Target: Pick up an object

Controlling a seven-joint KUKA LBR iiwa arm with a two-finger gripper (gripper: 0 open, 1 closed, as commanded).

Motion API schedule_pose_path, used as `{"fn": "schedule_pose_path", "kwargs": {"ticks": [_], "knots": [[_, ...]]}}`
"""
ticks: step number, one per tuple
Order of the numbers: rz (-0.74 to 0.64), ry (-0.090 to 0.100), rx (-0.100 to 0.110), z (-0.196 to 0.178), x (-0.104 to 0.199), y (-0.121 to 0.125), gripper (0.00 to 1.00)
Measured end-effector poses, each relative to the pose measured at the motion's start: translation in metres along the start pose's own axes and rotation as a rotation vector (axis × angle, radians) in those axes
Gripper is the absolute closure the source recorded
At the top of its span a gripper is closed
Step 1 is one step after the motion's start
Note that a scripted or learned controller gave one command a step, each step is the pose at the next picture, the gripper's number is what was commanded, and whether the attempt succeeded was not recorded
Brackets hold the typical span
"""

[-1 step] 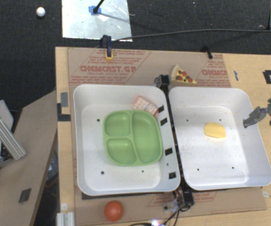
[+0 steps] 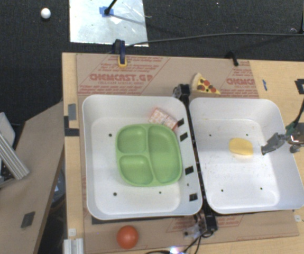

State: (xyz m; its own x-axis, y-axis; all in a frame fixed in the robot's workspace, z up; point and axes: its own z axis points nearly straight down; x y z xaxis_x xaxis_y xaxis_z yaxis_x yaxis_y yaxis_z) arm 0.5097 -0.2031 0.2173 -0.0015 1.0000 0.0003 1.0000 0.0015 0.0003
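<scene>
The right bin (image 2: 247, 157) contains one pale yellow object (image 2: 241, 147), just left of the gripper (image 2: 278, 141) at the bin's right wall. The left bin (image 2: 136, 157) holds a green divided plate (image 2: 148, 155) overlapping a pink packet (image 2: 164, 118). The gripper is cut off and blurred; its opening cannot be determined

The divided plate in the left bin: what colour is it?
Light green, seen in the camera view: the three-compartment plastic plate.

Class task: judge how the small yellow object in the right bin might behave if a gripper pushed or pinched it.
The yellow object looks small and rounded, so probably light. Lying low and flattish, it would likelier slide than roll. Its smooth surface may slip when pinched.
</scene>
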Motion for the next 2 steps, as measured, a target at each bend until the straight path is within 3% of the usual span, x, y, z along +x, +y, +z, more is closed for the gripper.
{"fn": "schedule_pose_path", "kwargs": {"ticks": [2], "knots": [[0.000, 0.000, 0.000, 0.105, 0.005, 0.005, 0.00]]}}
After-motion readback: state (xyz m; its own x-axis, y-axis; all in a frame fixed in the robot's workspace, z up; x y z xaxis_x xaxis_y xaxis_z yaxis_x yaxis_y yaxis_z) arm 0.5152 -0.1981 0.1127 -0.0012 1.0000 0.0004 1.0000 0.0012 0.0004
